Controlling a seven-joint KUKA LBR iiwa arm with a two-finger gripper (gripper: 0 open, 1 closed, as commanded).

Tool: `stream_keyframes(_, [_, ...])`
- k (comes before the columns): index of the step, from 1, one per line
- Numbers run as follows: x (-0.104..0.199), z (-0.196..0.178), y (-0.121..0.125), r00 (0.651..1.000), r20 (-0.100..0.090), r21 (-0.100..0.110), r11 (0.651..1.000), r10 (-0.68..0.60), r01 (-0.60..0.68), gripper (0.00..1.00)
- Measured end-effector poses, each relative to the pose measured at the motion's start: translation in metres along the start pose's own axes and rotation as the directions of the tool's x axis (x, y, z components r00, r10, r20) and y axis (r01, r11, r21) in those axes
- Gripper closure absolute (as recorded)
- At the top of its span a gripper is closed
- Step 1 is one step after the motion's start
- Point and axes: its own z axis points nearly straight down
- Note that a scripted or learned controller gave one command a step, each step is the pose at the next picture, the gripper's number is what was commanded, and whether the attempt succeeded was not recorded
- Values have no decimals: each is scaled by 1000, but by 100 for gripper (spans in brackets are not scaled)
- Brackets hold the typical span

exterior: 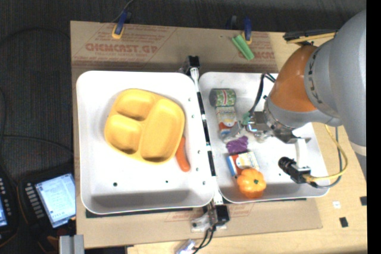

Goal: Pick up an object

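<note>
Over the right-hand bin [271, 175], my gripper [255, 127] hangs close to the bin floor. My own wrist and the orange band of my arm [297, 86] cover most of it. Only a small metallic tip shows, so I cannot tell whether my jaws are spread or pressed together, and nothing is visibly pinched between them.

Just beside my jaws, toward the divider, lies a small white and orange packet [227, 122]. Its print is too fine to read and its outline is blurred.

Below the jaws in the view, and near them, sits a purple piece [237, 144], soft-looking and irregular. I cannot tell whether it touches the packet. Further on that side lies a flat red and white box [243, 162]. Touching its lower corner is a round, glossy orange fruit [251, 182] with a green stem.

Above the packet, apart from the jaws, a can [222, 97] lies on its side, with a green label and a dull grey end.

Well apart, across the divider, the left bin [95, 187] holds a smooth yellow tray [144, 124] moulded into three rounded wells. An orange, carrot-shaped stick [182, 154] has its upper end tucked under the tray's edge.
</note>
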Motion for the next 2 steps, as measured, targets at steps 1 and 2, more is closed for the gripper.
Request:
stream_keyframes(1, [-1, -11, 2, 1000, 2, -5, 1000, 0, 0, 100])
stream_keyframes(2, [84, -97, -44, 1000, -2, 7, 1000, -2, 2, 100])
